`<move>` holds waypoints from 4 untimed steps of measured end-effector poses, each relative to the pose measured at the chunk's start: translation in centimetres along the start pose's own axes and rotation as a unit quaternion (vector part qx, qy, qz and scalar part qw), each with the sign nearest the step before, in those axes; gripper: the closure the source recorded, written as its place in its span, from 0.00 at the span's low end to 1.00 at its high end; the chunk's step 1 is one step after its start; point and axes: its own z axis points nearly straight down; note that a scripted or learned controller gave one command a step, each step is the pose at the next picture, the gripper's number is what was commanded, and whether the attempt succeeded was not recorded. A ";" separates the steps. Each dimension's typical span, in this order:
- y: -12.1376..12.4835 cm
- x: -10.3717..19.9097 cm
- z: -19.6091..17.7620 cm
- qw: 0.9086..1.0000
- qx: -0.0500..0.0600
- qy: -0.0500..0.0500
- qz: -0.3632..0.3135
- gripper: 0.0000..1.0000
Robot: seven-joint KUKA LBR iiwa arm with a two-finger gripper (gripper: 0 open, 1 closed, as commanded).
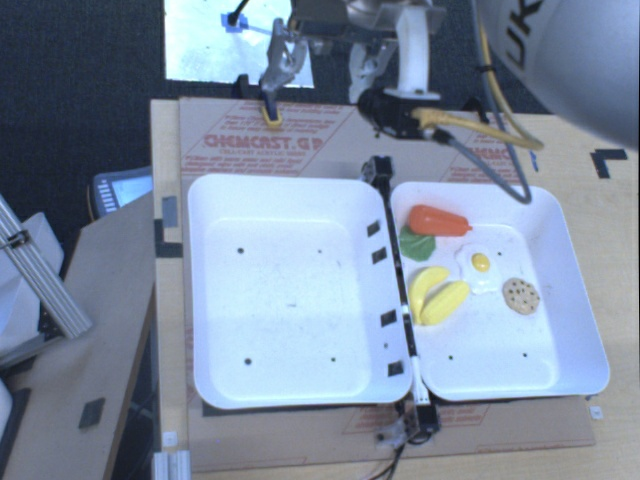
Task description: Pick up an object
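In the right bin, a red-orange carrot lies at the back beside a green leafy piece. Below them rests a yellow banana. A fried egg and a round cookie sit to its right. My gripper hangs high above the bench's far edge, behind both bins. It is open, its fingers spread wide with nothing between them.
The left bin stands next to the right one, with a black clipped divider where they meet. Grey and yellow cables trail from the wrist over the right bin's back edge. A lower side table stands at the left.
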 end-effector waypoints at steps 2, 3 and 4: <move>-6.6 -2.4 13.3 1.000 0.012 -0.004 0.000 1.00; -6.5 0.2 8.5 1.000 0.002 0.001 -0.004 1.00; -6.5 0.1 8.8 1.000 0.004 0.000 -0.002 0.00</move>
